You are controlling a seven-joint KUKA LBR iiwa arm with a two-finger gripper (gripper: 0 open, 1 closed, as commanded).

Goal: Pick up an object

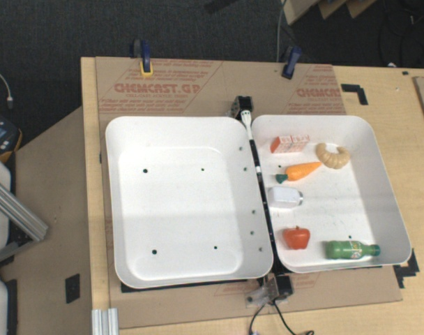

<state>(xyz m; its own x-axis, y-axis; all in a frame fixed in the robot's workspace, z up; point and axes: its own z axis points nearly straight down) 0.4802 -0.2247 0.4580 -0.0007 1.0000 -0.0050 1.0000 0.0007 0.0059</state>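
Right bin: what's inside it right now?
Right bin holds a carton, croissant, carrot, white object, tomato and green bottle. Nothing covers them.

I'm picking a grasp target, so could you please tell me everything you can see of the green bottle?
The green bottle is small and looks like glossy plastic, with a yellowish label around its middle. It lies on its side on the floor of the right bin, near the front edge, its narrow neck pointing right. Nothing touches it; the red tomato-like toy lies apart to its left.
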